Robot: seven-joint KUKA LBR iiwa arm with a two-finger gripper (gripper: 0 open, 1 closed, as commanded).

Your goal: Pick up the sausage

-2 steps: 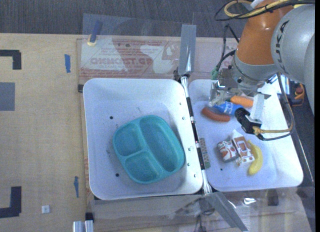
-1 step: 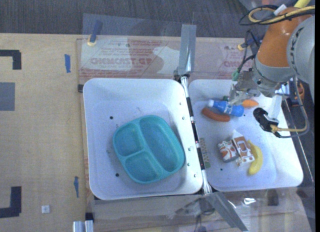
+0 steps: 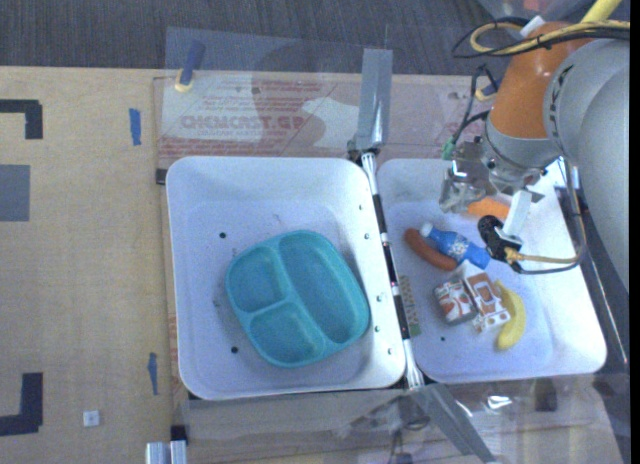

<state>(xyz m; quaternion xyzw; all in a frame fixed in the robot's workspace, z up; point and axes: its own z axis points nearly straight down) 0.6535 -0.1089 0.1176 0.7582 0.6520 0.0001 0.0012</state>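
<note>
The banana (image 3: 512, 320) lies nearest; whether the fingers (image 3: 459, 195) above the sausage (image 3: 428, 249) are spread is unclear.

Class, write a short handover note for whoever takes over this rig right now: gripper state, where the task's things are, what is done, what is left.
Gripper: hovering over the far part of the right bin, nothing visibly held.
Sausage: lying in the right bin, near its left wall, partly under a blue and white bottle; apart from the gripper.
Also in that bin: a banana and a red and white carton. The left bin holds a teal divided plate.
Done: nothing yet; sausage not picked.
Left: move to the sausage, grasp it, lift.
</note>
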